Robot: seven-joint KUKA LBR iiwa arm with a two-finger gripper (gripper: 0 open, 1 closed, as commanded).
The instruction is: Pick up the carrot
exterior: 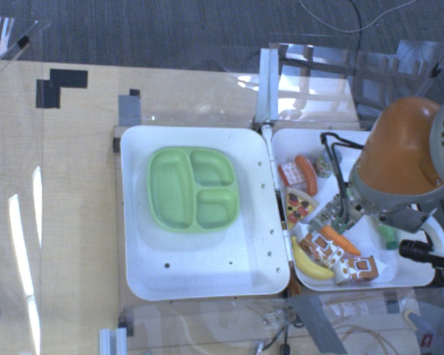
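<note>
**Claw hovering low beside the carrot in the right bin**

A pale wooden counter [66, 220] is filling most of the view, with dark grey carpet [170, 13] running along the top at twelve o'clock and a thin cable [340, 9] looping over it. Two shallow white bins are sitting side by side on the counter. The left bin [200, 272] is carrying a green divided plate [192, 189], which is lying flat toward the bin's twelve o'clock half.

The right bin [414, 276] is holding a crowd of toy food. The carrot [339, 239] is lying tilted near the bin's middle, its thin end pointing toward four o'clock. At its seven o'clock a banana [309, 261] is curving along the bin's lower left wall, and a patterned snack packet [327, 251] is lying just beside the carrot. A pizza slice [300, 205] is resting at the carrot's ten o'clock, with a sausage [306, 173] beyond it toward twelve o'clock.

The arm, with its orange band [399, 150], is reaching in from three o'clock. The claw [339, 211] is hanging just at the carrot's twelve o'clock; how far it is open cannot be told, and the carrot is lying in the bin, not in its grip.
</note>
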